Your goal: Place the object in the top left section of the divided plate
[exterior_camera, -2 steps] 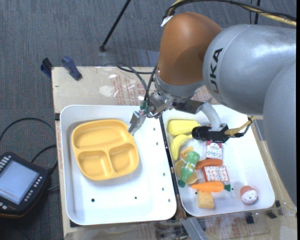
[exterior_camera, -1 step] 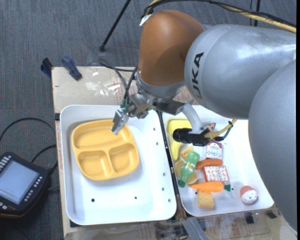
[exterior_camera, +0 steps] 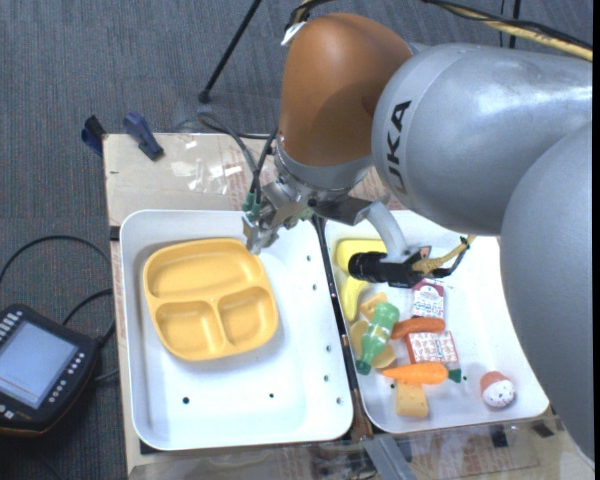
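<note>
We cannot make out any object between the jaws, which hang just over the far right corner of the yellow divided plate; whether they are spread or pressed together we cannot tell, since the wrist hides them. So we cannot say where the task's object is: it may be hidden in the jaws or lie among the toy food in the right bin. The plate lies in the left bin, toward that bin's far left part, with one long section along its far side and two smaller ones nearer us. We judge the top left section to be the far long one or its left end, so the jaws need to travel left along the plate's far edge before letting go, low enough that nothing bounces over the dividers. In the right bin we see a green bottle, a carrot, a yellow banana and a small carton, crowded toward the left edge of that bin.
</note>
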Controlling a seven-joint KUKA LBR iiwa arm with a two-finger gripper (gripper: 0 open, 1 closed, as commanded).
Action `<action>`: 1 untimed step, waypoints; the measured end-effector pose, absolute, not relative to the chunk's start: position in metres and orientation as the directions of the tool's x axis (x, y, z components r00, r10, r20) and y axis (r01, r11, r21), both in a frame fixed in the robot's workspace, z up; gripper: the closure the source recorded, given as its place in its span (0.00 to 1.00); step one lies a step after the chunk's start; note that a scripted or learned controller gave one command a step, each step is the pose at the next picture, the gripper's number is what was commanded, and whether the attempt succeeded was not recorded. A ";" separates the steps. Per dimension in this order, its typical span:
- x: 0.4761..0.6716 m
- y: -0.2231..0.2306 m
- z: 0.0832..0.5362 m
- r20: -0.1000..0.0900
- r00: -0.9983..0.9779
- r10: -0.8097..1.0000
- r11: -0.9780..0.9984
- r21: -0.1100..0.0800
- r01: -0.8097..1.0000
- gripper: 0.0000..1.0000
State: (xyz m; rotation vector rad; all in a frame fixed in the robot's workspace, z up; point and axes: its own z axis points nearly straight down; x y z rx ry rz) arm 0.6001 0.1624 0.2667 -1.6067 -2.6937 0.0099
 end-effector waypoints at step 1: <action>0.591 0.217 0.188 0.004 -0.613 0.790 0.613 -0.010 0.790 1.00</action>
